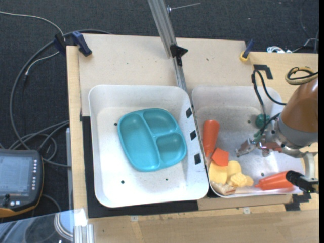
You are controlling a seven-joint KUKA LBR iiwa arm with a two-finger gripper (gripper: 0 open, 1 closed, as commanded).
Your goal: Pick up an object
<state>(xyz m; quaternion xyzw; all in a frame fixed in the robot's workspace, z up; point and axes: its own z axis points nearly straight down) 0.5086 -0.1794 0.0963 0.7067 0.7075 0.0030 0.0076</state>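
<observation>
The right bin holds toy food: an orange carrot lying upright along its left side, a small orange block, yellow pieces at the front left, and a second carrot along the front wall. My gripper hangs low in the middle of the right bin, reaching leftward from the arm with the orange band. Its metal fingers stand slightly apart over bare bin floor, to the right of the orange block, with nothing between them.
The left bin carries a teal divided plate. A grey pole slants down between the bins. Clamps sit at the bench's back corners, cables trail at the right and a pendant lies on the floor at the left.
</observation>
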